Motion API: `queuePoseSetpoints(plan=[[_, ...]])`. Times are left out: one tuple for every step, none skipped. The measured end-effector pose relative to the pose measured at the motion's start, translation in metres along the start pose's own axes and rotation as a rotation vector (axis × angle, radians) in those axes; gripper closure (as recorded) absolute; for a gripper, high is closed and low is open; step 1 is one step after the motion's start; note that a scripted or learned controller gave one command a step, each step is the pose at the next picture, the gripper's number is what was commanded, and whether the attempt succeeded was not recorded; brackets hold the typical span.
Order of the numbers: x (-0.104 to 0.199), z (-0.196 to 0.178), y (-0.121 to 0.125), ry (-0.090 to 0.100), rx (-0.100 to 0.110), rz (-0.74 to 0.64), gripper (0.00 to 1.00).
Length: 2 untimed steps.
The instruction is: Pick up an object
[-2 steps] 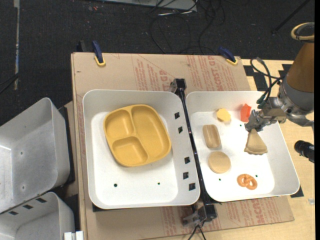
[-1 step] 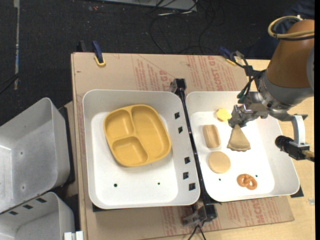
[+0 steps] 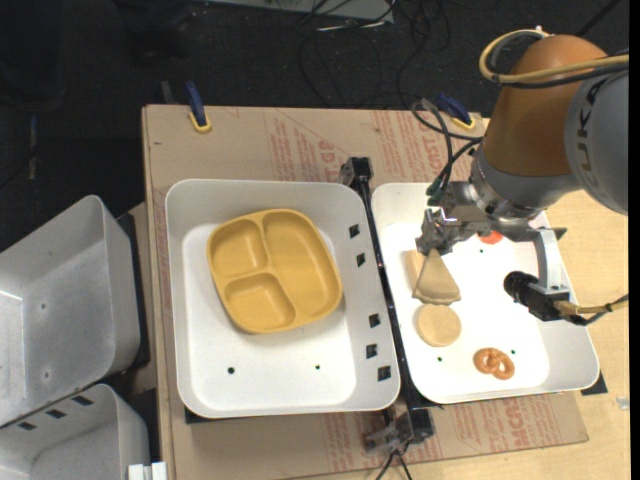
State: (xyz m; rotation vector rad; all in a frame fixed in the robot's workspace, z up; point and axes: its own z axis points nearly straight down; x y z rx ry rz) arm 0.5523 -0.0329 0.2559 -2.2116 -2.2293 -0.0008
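Camera view has my gripper (image 3: 440, 236) low in the right bin (image 3: 570, 368), its tips at the top corner of the tan wedge (image 3: 436, 280). I judge I should centre over the wedge, just above the round cracker (image 3: 438, 325), before closing.

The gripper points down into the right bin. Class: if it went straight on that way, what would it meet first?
Most likely the tan wedge-shaped food piece, whose upper tip lies right under the gripper. The round cookie and pretzel lie further along the right bin. Depth is hard to judge from this slanted view.
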Motion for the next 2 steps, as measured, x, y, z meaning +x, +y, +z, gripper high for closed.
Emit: queuePoseSetpoints(plan=[[0.056, 0.017, 0.008, 0.0, 0.002, 0.0, 1.0], [0.113, 0.011, 0.011, 0.001, -0.002, 0.0, 1.0]])
